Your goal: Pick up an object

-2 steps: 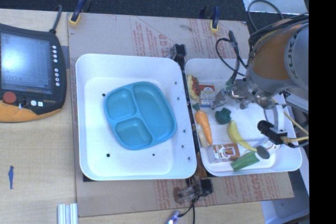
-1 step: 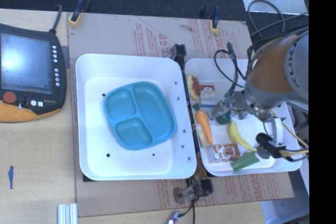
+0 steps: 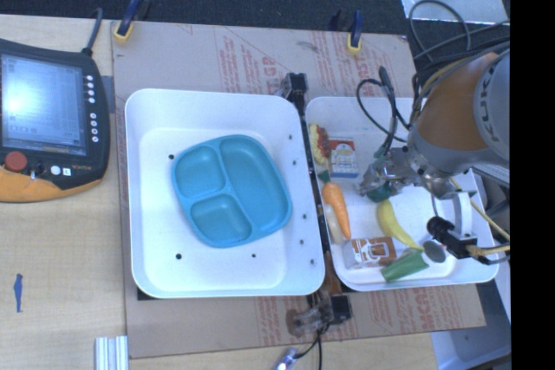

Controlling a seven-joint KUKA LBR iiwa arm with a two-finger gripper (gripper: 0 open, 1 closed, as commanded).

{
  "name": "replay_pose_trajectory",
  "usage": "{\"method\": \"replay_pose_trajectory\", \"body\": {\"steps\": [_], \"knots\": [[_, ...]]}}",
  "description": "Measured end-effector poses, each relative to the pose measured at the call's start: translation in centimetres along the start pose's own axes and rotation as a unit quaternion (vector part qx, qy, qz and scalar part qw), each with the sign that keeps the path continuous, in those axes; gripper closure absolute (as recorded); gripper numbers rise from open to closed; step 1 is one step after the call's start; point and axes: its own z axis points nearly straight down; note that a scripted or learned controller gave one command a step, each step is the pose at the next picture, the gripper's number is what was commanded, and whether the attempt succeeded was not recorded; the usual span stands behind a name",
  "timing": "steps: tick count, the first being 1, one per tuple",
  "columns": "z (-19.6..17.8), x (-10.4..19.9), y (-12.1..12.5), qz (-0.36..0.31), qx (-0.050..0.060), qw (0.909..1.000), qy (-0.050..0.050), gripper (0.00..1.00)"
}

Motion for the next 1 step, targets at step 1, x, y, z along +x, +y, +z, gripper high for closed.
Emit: {"method": "replay_pose_trajectory", "body": {"steps": [1], "knots": [[-9.12,6.92,2.21,0.001,-0.002,1.0,0.002,1.0]]}}
